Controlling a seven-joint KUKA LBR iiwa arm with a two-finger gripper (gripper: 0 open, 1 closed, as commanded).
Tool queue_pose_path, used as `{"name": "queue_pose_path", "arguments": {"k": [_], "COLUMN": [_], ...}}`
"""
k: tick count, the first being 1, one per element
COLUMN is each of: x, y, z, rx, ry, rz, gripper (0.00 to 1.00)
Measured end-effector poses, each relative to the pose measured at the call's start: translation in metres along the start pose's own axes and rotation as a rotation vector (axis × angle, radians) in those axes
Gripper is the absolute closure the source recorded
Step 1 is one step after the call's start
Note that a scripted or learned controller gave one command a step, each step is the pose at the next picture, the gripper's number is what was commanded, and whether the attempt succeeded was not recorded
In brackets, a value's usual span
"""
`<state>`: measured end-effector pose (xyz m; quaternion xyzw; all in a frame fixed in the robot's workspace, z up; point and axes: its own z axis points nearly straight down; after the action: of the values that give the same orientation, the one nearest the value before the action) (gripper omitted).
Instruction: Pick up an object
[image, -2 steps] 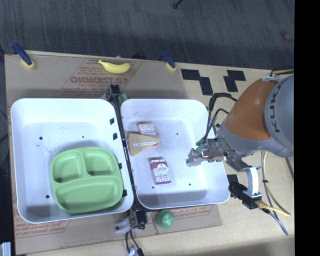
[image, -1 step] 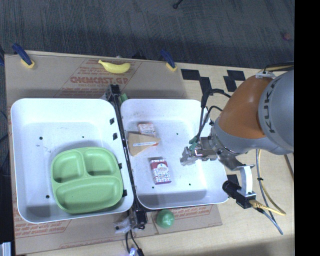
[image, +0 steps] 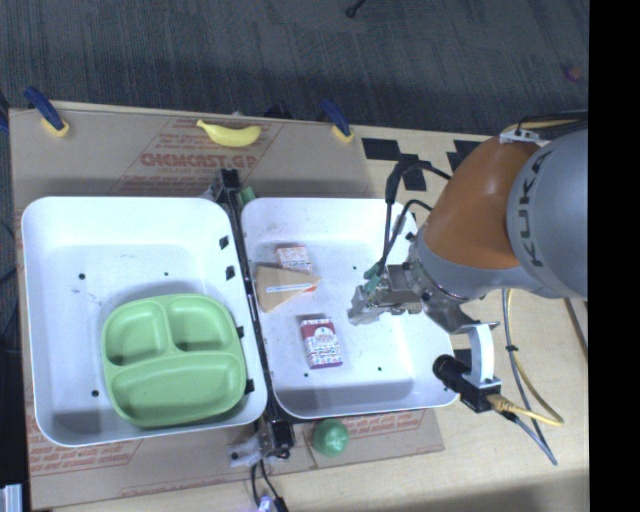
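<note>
In the right bin (image: 300, 215) lie a small red box (image: 320, 342), a tan wedge-shaped piece (image: 282, 289) with a red stripe, and a small tan-and-red packet (image: 293, 257) behind it. My gripper (image: 372, 303) hangs over the right half of that bin, to the right of the red box and apart from it. Nothing shows between its fingers.
The left bin (image: 60, 230) holds a green divided plate (image: 175, 358). A yellow banana (image: 229, 131) lies on the cardboard behind the bins. A green ball (image: 330, 437) sits in front of the right bin. The grey and orange arm (image: 500, 225) covers the bin's right side.
</note>
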<state>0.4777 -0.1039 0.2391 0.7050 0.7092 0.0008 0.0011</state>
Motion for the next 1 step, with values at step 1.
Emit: {"name": "queue_pose_path", "arguments": {"k": [1], "x": [-0.0001], "y": [-0.0001], "z": [0.0], "rx": [0.0], "ry": [0.0], "rz": [0.0], "gripper": [0.0]}}
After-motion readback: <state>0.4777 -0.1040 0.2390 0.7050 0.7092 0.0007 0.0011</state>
